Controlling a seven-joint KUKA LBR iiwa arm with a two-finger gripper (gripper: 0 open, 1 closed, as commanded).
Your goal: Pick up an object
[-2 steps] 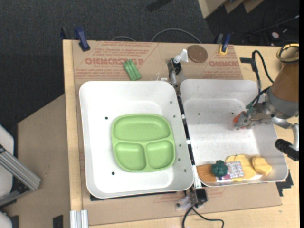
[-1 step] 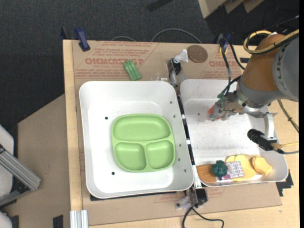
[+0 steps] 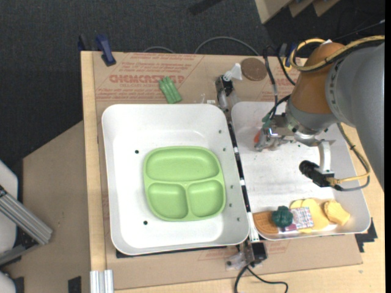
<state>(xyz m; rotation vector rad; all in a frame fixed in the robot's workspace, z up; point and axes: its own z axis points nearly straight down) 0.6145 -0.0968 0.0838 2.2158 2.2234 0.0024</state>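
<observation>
The right bin (image 3: 275,182) holds a cluster of small items along its front edge: a dark green toy (image 3: 281,216), a pink-and-white packet (image 3: 303,217), a yellow piece (image 3: 336,212) and an orange-brown flat piece (image 3: 263,222). My gripper (image 3: 267,137) hangs over the back left part of this bin, under the orange wrist band, well apart from that cluster. Its fingertips are small and partly hidden by the wrist. Nothing shows between them.
The left bin (image 3: 122,127) carries a green three-compartment tray (image 3: 183,182). Behind the bins on the cardboard lie a green object (image 3: 170,90), a blue clip (image 3: 105,49), a brown disc (image 3: 253,69) and cables. A black part (image 3: 314,173) hangs off the arm over the right bin.
</observation>
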